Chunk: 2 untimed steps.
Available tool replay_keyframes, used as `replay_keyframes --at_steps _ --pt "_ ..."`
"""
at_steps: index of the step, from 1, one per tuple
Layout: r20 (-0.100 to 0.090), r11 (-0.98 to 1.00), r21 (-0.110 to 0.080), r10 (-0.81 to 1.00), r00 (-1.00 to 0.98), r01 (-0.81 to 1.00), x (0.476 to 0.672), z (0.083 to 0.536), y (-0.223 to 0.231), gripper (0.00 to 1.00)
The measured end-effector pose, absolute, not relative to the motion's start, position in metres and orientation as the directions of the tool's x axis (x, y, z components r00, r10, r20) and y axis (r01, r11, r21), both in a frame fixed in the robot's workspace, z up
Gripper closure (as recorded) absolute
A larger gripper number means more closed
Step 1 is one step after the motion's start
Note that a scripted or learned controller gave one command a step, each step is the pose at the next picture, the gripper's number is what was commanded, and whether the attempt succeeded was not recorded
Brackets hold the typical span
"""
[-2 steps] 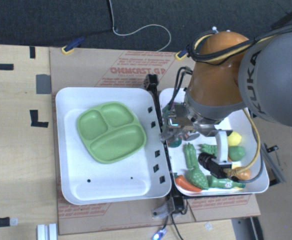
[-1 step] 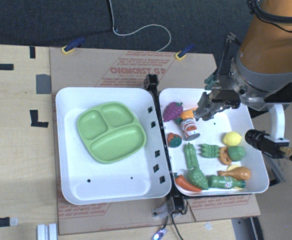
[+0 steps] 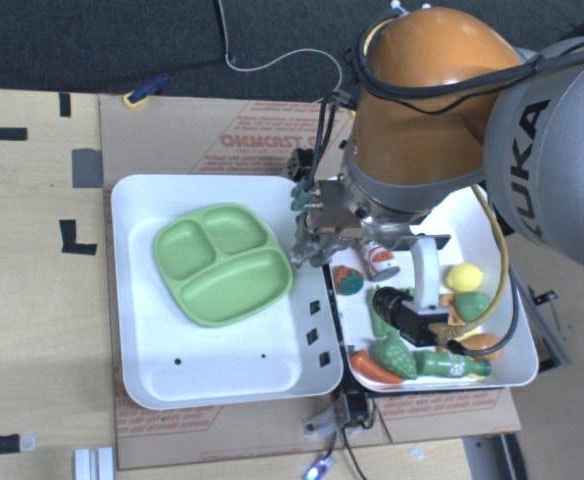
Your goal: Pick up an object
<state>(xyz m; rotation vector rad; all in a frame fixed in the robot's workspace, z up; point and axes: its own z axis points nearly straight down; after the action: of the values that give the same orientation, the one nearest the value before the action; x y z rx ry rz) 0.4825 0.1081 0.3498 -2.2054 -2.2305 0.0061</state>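
My gripper [image 3: 310, 236] hangs low over the divide between the two bins, at the left edge of the right bin [image 3: 512, 373]. The arm's big orange and grey wrist hides much of that bin. Just right of and below the gripper lie a small teal and red round toy [image 3: 349, 281] and a white and red piece [image 3: 380, 260]. Nothing shows between the gripper's tips. Farther right sit a yellow lemon [image 3: 464, 276] and a green piece [image 3: 473, 306]. Along the front wall lie an orange carrot [image 3: 371, 369], a leafy green toy [image 3: 390, 349] and a long green vegetable [image 3: 446, 366].
In the left bin [image 3: 142, 368] a green divided plate [image 3: 223, 262] lies tilted, its right rim close to the gripper. Both bins rest on cardboard [image 3: 172, 138]. A white cable [image 3: 272, 63] runs across the dark cloth behind.
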Motion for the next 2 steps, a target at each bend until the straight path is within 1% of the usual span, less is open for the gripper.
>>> replay_keyframes --at_steps 1,2 --pt "0.002 0.002 0.008 1.0 -0.003 1.0 0.484 0.4569 0.1024 1.0" --pt "-0.002 0.004 -0.002 1.0 -0.004 1.0 0.4838 0.4613 0.103 1.0"
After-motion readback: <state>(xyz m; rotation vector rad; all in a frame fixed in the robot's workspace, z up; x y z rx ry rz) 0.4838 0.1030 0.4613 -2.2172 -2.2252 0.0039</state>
